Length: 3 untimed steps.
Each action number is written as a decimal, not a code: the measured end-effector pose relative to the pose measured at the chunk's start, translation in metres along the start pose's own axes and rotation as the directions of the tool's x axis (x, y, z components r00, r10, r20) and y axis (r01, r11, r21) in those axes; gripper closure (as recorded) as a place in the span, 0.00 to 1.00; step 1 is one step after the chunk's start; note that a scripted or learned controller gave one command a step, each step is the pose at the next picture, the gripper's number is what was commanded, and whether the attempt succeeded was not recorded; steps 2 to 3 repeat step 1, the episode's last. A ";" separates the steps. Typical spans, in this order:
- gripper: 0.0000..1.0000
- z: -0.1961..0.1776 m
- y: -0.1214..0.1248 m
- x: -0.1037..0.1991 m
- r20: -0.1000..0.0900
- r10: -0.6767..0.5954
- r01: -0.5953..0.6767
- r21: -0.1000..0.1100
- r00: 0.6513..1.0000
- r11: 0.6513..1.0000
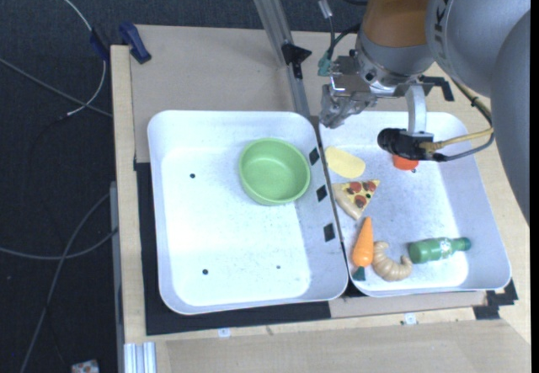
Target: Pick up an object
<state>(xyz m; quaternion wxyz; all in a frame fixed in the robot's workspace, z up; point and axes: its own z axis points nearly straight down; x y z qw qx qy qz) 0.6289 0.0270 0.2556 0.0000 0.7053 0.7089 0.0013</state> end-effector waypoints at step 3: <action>1.00 -0.004 0.004 0.059 -0.002 -0.002 0.002 0.000 1.000 1.000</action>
